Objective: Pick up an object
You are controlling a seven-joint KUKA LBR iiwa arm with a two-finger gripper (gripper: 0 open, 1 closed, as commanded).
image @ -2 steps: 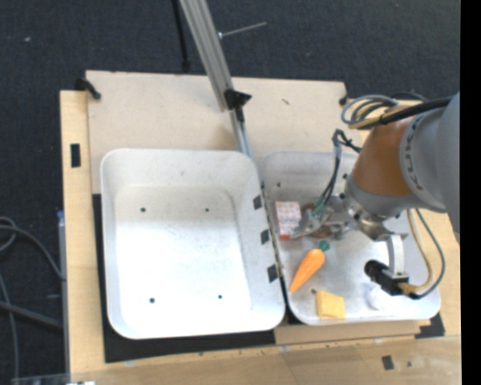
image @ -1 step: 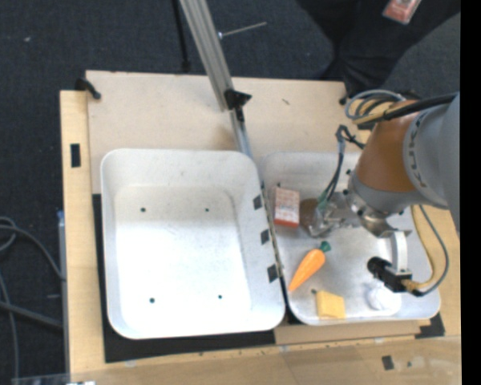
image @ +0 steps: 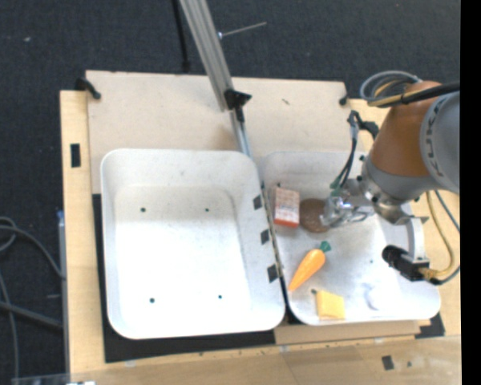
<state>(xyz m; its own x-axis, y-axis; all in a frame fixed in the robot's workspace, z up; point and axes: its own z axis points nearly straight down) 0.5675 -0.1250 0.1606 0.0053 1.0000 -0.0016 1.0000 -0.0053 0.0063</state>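
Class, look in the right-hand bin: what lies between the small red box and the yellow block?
The toy carrot lies between the red box and the yellow block, as the camera view shows.

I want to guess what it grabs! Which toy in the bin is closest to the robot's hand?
The brown round thing, right beside the end effector. The small red box lies just past it, while the carrot and yellow piece sit farther off.

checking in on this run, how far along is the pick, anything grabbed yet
Done: the arm has reached into the right bin, and the gripper sits low beside the brown round object. In hand: nothing visibly; I can't tell how the gripper is set. Left: grasping and lifting. The small box, carrot and yellow block all lie on the bin floor.
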